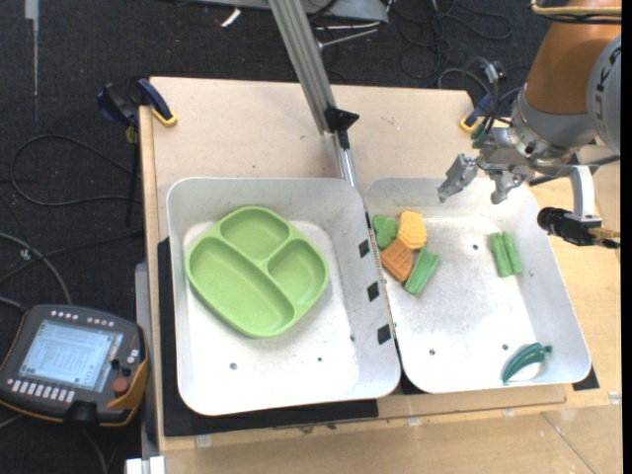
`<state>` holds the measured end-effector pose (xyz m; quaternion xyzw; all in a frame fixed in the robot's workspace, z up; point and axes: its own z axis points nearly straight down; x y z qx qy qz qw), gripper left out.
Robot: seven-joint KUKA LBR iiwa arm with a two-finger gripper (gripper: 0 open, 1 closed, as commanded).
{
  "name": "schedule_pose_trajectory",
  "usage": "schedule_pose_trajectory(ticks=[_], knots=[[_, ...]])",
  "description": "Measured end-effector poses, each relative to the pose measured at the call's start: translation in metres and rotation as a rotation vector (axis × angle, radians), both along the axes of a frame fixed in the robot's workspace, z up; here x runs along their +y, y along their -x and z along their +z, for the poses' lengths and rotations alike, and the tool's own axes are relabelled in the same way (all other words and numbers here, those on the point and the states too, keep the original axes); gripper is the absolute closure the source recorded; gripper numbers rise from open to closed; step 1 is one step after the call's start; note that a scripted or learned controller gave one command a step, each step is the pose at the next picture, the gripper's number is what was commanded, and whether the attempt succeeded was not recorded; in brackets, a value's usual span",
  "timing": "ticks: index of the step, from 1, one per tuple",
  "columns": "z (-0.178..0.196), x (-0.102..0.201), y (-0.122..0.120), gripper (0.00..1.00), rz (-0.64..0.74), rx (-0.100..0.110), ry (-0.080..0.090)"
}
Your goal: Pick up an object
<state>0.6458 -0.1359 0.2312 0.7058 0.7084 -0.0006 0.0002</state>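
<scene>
A: Where do we stand? Our gripper (476,183) hangs in the upper right of the frame, over the top edge of the right bin (553,299), fingers spread and nothing between them.

B: So we hold nothing yet. The candidates lie lower: a yellow corn piece (412,230), an orange waffle-like piece (397,260) and a green stick (422,273) huddled near the bin's left wall, with a small green piece (383,230) beside them.

A: We judge that cluster awkward, since the pieces touch one another. The green bar (506,254) on the right lies alone, nearer our fingers, so it looks the easier pick. A teal object (524,360) sits at the lower right corner.

B: The left bin (197,373) carries only a green divided plate (258,270), probably as a drop place.

A: Around us: a pale wooden bench (257,126), dark carpet with cables, a pendant (67,363) at lower left, and a metal pole (301,47) slanting down from the top.
</scene>
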Motion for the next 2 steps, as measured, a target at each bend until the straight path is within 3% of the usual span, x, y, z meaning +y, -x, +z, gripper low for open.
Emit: schedule_pose_trajectory(ticks=[1, 2], knots=[[0.010, 0.000, -0.001, 1.00, 0.003, -0.002, 0.001], [-0.076, 0.017, 0.001, 1.00, 0.000, 0.007, -0.003]])
